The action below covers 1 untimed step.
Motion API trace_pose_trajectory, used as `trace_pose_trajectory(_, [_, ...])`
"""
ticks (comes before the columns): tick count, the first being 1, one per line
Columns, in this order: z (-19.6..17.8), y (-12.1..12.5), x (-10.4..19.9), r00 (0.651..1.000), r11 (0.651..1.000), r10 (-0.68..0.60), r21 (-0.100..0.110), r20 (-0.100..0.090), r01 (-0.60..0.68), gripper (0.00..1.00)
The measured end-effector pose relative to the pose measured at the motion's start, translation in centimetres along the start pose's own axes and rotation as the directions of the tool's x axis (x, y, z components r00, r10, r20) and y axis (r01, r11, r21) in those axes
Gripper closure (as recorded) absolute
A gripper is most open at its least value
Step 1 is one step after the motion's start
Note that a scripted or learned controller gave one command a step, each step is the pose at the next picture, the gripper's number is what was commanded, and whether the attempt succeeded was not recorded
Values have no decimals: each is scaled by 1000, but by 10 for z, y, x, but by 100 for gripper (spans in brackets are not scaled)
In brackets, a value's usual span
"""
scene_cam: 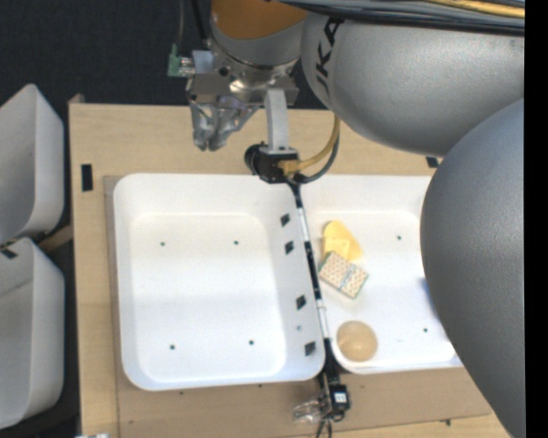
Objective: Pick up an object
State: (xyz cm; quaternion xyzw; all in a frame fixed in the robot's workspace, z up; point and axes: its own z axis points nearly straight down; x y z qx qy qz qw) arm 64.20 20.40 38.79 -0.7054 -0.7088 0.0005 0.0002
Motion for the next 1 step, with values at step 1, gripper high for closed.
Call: trace_pose_trajectory(1, [-175, -20, -6, 1000, 1000, 0, -21, -6, 0, 100])
